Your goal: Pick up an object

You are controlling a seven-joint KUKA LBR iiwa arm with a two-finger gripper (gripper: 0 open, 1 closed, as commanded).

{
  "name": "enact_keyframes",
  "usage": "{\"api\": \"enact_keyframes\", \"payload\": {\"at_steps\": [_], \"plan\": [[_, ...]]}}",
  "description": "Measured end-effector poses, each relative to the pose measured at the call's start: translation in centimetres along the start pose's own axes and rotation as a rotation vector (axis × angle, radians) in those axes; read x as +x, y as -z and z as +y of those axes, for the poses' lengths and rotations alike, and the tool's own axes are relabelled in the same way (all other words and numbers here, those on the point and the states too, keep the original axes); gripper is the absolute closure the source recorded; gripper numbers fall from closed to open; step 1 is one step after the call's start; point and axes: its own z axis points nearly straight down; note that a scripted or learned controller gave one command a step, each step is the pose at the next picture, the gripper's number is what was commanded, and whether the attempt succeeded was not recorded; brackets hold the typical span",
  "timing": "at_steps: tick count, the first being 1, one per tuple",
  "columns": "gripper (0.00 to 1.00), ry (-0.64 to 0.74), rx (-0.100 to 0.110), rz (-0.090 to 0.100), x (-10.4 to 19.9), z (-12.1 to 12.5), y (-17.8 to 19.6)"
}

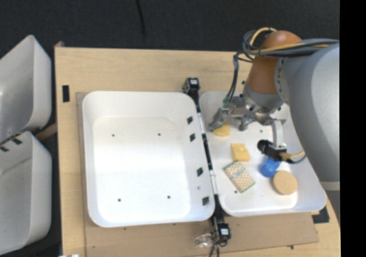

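Note:
My gripper (231,120) hangs over the far left part of the right bin (309,196), with its fingers spread open. A small yellow piece (222,130) lies just below the left fingertip (218,120), and I see nothing held between the fingers. Further toward the front of that bin lie a yellow block (240,152), a checkered flat pad (239,176), a blue object (269,167) and a tan round disc (285,182).
The left bin (91,135) sits beside the right one, their rims meeting at a divider with black clips (203,141). The grey arm (314,107) covers the right bin's far right side. White boxes (23,135) stand left of the bench.

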Motion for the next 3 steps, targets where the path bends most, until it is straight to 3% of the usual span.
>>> {"api": "enact_keyframes", "payload": {"at_steps": [1, 2, 3], "plan": [[0.00, 0.002, 0.019, 0.001, 0.4, 4.1, -0.1], [0.00, -0.001, 0.002, 0.000, -0.3, 2.6, 0.0], [0.00, -0.005, 0.003, -0.001, 0.3, -4.0, 0.2]]}}
